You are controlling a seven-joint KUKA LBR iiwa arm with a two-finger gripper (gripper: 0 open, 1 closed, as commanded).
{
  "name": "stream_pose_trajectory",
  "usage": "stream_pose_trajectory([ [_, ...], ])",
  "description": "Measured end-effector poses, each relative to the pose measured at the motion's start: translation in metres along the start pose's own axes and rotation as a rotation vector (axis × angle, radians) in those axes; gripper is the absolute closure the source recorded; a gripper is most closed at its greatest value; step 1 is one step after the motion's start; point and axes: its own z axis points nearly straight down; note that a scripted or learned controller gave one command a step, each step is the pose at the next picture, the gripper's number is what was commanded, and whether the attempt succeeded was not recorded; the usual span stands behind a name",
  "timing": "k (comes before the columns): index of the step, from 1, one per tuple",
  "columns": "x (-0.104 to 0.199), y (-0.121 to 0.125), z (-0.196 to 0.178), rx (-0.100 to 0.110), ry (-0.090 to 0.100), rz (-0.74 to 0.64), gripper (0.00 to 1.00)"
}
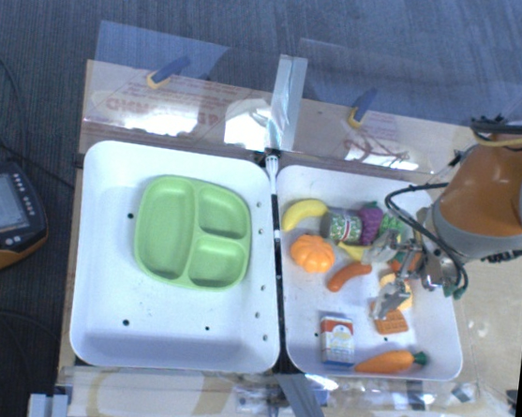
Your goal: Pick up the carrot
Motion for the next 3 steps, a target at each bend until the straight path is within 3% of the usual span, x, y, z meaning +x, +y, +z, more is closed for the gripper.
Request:
stream_pose_trajectory([
  [1, -0.008, -0.008, 0.037, 0.001, -0.017, 0.218, 0.0],
  [2, 0.01, 0.066, 0.036, 0.0, -0.024, 0.232, 0.0],
  [3, 0.021, 0.08, 0.036, 0.002, -0.029, 0.384, 0.0],
])
